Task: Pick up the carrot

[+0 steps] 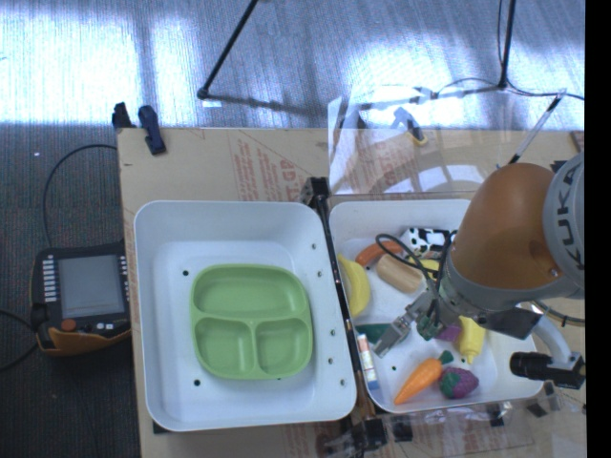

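The carrot point(420, 380) is orange with a green top and lies tilted near the front of the right bin point(348, 219). My gripper point(399, 330) hangs over the middle of that bin, a little up and to the left of the carrot and apart from it. Its fingers point(387, 340) point down-left, look open and have nothing between them. The arm's orange band point(506, 229) covers the bin's right part.
Around the carrot lie a purple toy point(459, 382), a yellow bottle point(471, 338), a bread roll point(399, 273), a yellow fruit point(356, 285), a small dark green piece point(374, 332) and a black-and-white toy point(421, 239). The left bin point(162, 256) holds a green divided plate point(253, 320).
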`<state>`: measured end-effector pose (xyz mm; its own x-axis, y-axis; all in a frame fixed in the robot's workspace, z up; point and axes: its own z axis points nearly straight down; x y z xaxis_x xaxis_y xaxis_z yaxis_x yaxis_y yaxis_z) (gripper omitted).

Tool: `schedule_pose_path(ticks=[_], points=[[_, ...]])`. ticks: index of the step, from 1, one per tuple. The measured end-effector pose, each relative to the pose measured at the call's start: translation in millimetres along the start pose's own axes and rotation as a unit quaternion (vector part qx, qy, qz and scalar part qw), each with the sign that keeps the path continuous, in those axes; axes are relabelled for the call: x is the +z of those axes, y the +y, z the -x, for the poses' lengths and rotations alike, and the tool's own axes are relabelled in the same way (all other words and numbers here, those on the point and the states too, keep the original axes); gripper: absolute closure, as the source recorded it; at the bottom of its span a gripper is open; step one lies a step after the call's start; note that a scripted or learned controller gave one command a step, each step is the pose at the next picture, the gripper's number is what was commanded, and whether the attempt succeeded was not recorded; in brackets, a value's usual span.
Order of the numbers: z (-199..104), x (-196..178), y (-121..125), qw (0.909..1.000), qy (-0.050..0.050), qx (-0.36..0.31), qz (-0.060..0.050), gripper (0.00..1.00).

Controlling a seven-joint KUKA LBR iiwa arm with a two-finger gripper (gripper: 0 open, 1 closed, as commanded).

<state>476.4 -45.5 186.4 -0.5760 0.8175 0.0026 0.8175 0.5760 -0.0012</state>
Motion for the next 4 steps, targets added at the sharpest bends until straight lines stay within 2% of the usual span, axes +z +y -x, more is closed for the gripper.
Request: schedule_pose_path(ticks=[1,2,3,4], points=[[35.1,73.5,-27.4,0.9934,0.002,-0.115,-0.001,0.00],[36.3,63.2,-26.6,0.9940,0.002,-0.109,0.001,1.00],[4.0,-0.9,-2.3,0.9999,-0.001,0.013,0.001,1.00],[3.9,0.1,-2.9,0.9999,0.000,0.013,0.000,0.00]])
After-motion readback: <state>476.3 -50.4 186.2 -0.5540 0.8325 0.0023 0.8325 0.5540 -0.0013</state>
